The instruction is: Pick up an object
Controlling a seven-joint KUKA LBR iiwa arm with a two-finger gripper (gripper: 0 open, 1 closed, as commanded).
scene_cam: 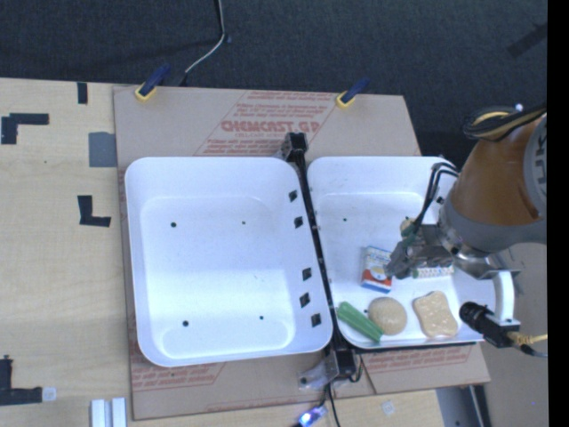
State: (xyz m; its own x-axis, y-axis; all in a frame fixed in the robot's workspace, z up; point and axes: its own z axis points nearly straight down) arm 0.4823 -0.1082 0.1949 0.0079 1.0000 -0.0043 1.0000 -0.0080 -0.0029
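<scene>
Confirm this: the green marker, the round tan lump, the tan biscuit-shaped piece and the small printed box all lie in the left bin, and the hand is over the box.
Not quite: they lie in the right bin, not the left. The camera view shows the green marker, the round tan lump, the tan biscuit-shaped piece and the small printed box near that bin's front edge, with the hand over the box.

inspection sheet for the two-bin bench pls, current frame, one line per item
Surface: two white bins side by side on brown cardboard over the bench.
Job's things: right bin holds a small box, a green stick, a round tan lump and a tan slab, all near its front edge.
Clutter: left bin, nothing seen inside.
Gripper: gripper low beside the small box; grasp cannot be judged.
Cables: black cable behind the cardboard.
Surroundings: dark floor; black tape marks on the bench at left.
</scene>
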